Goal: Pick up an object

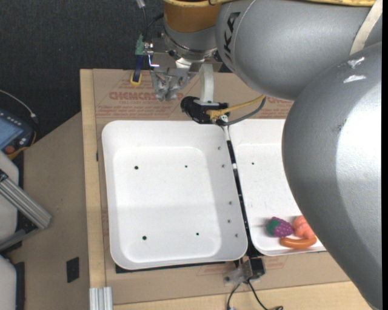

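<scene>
- We take the left bin (pixel 163 200) as our reference; it is a shallow white tray with a few small dark dots on its floor, and it sits on a desk (pixel 170 284) covered by brown cardboard with red print.
- The claw (pixel 167 91) hangs beyond the far rim of the left bin, roughly over the middle of that rim and above bare cardboard. It is blurred, so we cannot tell whether it is spread or pressed together. We see nothing held in it.
- The grey arm (pixel 321 139) comes in from the right of the left bin, with its orange band (pixel 188 12) directly above the claw.
- The right bin (pixel 267 181) lies just beside the left bin, and their long rims touch or nearly touch. The arm hides the right bin's outer part.
- The things to be picked lie in the right bin, close to its near rim and well apart from the claw.
- Toy grapes (pixel 280 227), purple, are the item nearest the left bin.
- A pink-orange lump (pixel 302 226) sits just beyond the grapes, away from the left bin, and appears to touch them.
- An orange sausage (pixel 298 242), curved, lies against both on their near side.
- A black clip (pixel 254 266) with a cable sits just off the near right corner of the left bin.
</scene>
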`<move>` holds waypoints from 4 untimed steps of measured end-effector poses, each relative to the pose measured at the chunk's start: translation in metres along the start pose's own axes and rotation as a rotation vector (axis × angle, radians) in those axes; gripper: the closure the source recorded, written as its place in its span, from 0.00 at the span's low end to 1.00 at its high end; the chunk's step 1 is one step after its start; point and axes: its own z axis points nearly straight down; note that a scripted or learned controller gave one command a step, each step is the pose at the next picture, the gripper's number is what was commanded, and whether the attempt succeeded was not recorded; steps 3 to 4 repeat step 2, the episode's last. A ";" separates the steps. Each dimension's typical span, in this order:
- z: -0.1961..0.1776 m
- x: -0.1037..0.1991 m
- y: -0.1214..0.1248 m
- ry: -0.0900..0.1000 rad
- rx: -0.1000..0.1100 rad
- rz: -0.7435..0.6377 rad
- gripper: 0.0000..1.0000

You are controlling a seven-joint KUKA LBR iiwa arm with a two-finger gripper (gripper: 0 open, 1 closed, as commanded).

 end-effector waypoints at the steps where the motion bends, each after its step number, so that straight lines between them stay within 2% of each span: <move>1: 0.060 0.013 -0.001 -0.004 0.012 0.003 1.00; 2: -0.062 0.013 0.002 0.003 -0.012 0.003 1.00; 4: -0.062 0.013 0.002 0.003 -0.012 0.003 1.00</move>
